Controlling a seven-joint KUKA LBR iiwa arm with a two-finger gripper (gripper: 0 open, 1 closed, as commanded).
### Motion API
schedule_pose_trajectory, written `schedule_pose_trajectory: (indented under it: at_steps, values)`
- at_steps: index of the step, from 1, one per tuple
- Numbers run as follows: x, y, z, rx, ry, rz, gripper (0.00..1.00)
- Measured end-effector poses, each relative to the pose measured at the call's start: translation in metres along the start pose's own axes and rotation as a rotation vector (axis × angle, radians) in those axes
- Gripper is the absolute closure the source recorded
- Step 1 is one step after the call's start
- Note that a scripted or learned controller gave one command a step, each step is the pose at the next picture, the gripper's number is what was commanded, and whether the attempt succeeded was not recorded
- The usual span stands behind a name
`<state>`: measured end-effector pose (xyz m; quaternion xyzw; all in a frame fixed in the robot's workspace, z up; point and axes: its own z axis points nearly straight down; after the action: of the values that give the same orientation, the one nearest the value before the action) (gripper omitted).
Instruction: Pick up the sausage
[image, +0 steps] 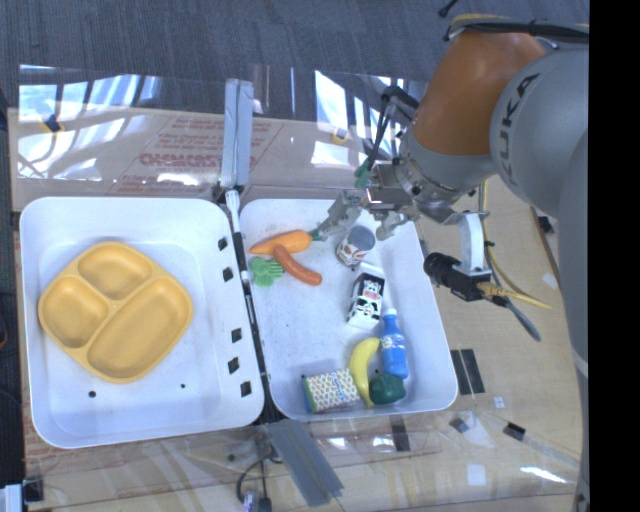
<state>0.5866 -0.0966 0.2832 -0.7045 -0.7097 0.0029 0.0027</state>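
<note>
Above the desk (500, 440), the arm (520, 90) reaches in from the right, its orange band over the far edge of the right bin (300, 330). Two white bins lie side by side; the left bin (60, 400) carries a yellow plate (113, 310) with three compartments, resting toward its left half. The hand (372, 215) hangs at the far end of the right bin, fingers spread apart and pointing down, with nothing between them; a small can (354, 245) lies just below it. In the right bin's far left part lies the sausage (297, 265), reddish-orange, slanting from upper left to lower right, flat on the bin floor and apart from the hand. A carrot (283, 241) lies just beyond it, near touching at the sausage's upper end, and a green toy (265, 270) sits against the sausage's left end by the bin wall. Toward the bin's middle stands a black-and-white carton (367, 298). Nearer the front, a blue bottle (393, 345) lies beside a banana (364, 365), with a dark green piece (386, 388) touching the bottle's lower end. A patterned box (330, 390) rests at the front wall, just left of the banana.
</note>
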Motion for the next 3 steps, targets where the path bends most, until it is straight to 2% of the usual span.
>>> schedule_pose_trajectory:
  at_steps: [1,2,3]
  values:
    - [0.081,0.005,0.095,0.0,-0.001,-0.148,0.0]
    - [0.03,0.071,0.093,-0.003,0.0,-0.134,0.0]
    - [-0.012,0.044,0.193,-0.003,0.0,-0.141,0.0]
